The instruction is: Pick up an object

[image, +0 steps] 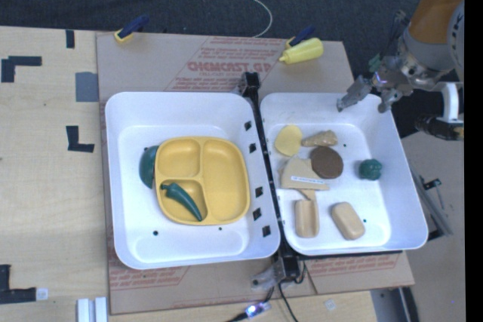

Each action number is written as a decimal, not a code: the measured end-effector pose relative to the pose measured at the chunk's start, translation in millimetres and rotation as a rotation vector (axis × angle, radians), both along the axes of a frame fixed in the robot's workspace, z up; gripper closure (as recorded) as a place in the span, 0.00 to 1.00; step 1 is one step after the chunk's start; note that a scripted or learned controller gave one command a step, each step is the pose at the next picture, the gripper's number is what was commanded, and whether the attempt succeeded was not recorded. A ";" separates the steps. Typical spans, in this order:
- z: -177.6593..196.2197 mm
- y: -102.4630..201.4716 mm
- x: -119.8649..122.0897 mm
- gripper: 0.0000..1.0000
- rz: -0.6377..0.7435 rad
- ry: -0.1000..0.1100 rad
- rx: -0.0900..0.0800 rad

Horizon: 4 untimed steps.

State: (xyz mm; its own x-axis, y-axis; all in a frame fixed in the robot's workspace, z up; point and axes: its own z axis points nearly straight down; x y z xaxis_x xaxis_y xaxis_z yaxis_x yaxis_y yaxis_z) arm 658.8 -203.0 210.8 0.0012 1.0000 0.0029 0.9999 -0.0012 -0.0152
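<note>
My gripper (pixel 368 100) hangs over the far right corner of the right bin (pixel 404 162). It is open, its two fingers spread apart with nothing between them. Below it in that bin lie a yellow round piece (pixel 287 140), a tan lump (pixel 321 139), a brown disc (pixel 327 162) and a small dark green ball (pixel 370 169). Nearer the front are a beige wedge with a label (pixel 300 176) and two tan blocks (pixel 306 217) (pixel 348 221). None of them touches the gripper.
The left bin (pixel 121 124) holds a yellow divided plate (pixel 215 170) with a green pepper (pixel 181 196) in one compartment and a dark green object (pixel 148 166) beside its left edge. A yellow clamp (pixel 303 50) sits behind the bins.
</note>
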 end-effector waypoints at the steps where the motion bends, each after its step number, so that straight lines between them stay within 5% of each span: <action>1: 8.7 0.1 3.0 0.00 0.003 -0.014 -0.003; 4: -128.1 5.0 4.8 0.00 0.005 -0.013 -0.004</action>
State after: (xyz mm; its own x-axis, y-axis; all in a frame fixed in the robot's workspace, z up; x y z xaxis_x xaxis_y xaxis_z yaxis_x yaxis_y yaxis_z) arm 663.6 -198.0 82.7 -0.0043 1.0000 -0.0015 1.0000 0.0043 -0.0020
